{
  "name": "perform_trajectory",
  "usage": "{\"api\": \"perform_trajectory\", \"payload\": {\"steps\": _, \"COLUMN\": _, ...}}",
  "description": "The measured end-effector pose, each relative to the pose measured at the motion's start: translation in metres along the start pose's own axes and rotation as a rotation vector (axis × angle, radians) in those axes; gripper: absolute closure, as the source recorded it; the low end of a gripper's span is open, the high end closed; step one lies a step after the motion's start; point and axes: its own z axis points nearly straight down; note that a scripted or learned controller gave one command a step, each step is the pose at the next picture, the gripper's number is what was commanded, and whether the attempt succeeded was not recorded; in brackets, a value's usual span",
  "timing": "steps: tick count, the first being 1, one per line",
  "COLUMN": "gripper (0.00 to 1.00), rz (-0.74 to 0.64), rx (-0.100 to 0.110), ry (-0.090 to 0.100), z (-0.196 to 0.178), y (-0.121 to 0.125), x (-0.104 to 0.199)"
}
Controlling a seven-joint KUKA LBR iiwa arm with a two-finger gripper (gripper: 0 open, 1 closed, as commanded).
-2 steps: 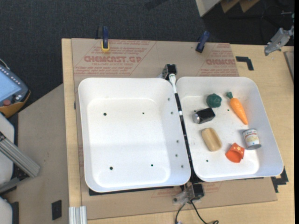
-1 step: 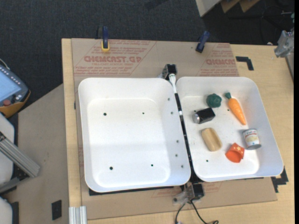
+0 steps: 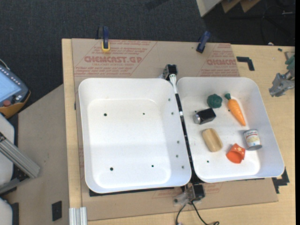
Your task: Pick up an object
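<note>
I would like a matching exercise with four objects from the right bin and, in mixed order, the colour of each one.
Objects:
1. carrot
2. cylinder
3. bread roll
4. small can

Colours:
A. tan
B. orange with a green top
C. white label, grey lid
D. black

Pairs: 1-B, 2-D, 3-A, 4-C

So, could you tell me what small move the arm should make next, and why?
Probably swing the gripper left over the right bin, toward the carrot. It sits beyond the bin's right rim, touching nothing, and the carrot looks nearest and clear of the other objects.
</note>
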Motion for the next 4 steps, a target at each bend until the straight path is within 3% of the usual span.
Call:
{"api": "perform_trajectory", "payload": {"steps": 1, "gripper": 1.0, "rz": -0.007, "rx": -0.032, "ry": -0.011, "z": -0.157, "y": 0.029, "x": 0.015}}
{"api": "perform_trajectory", "payload": {"steps": 2, "gripper": 1.0, "rz": -0.008, "rx": -0.02, "ry": -0.006, "z": -0.203, "y": 0.034, "x": 0.061}}
{"api": "perform_trajectory", "payload": {"steps": 3, "gripper": 1.0, "rz": -0.008, "rx": -0.019, "ry": -0.005, "z": -0.231, "y": 0.054, "x": 0.097}}
{"api": "perform_trajectory", "payload": {"steps": 4, "gripper": 1.0, "rz": -0.009, "rx": -0.015, "ry": -0.004, "z": -0.229, "y": 0.085, "x": 0.144}}
